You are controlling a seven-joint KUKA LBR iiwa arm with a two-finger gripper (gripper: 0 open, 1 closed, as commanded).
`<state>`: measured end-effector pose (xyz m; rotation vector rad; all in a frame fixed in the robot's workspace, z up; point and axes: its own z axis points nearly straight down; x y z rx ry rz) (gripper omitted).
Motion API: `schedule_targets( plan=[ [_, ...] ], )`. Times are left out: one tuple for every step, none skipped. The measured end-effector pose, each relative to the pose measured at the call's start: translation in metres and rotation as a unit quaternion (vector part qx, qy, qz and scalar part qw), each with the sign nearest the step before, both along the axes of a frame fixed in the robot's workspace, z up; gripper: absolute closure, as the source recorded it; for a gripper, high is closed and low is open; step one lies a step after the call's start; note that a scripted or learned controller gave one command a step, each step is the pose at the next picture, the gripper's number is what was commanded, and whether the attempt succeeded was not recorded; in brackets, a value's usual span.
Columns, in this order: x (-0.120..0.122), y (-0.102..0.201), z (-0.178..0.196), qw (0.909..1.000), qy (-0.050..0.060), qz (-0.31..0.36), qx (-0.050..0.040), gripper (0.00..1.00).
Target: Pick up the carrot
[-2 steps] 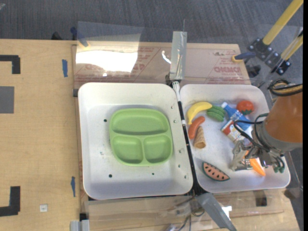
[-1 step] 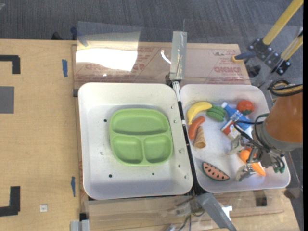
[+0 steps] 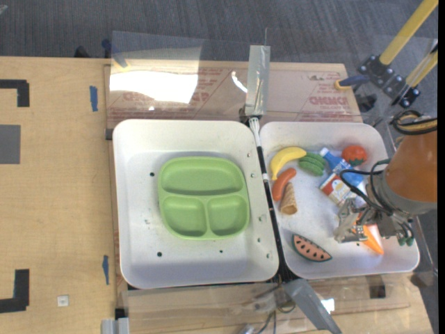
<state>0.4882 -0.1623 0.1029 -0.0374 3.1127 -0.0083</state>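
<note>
As the camera view shows it, listed from the near edge outward:

Watermelon: red toy slice with green rind (image 3: 311, 248), near front of the right white bin (image 3: 396, 264).
Carrot: small orange plastic cone (image 3: 373, 240), front right of that bin, lying tilted, directly under the gripper (image 3: 356, 228). Judged light, rigid, smooth, likely to slip; best taken across the thick end.
Gripper: metal fingers down at the carrot; gap between them hidden, so wide or narrow cannot be told, nor any hold.
Plate: green three-part plastic plate (image 3: 203, 196), centre of the left white bin (image 3: 132, 186).
Cone: tan waffle cone (image 3: 288, 199).
Banana: yellow toy (image 3: 286, 158).
Tomato: red, round (image 3: 354, 152), far corner.
</note>
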Motion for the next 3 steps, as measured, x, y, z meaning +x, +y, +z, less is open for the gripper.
schedule_targets(
  plan=[
    [0.000,0.000,-0.001,1.0000,0.001,0.000,0.0003,0.00],
    [-0.003,0.002,-0.013,0.9997,0.009,-0.024,0.0022,0.00],
    [0.001,0.002,0.000,0.9997,0.002,-0.024,0.0009,1.00]
  ],
)
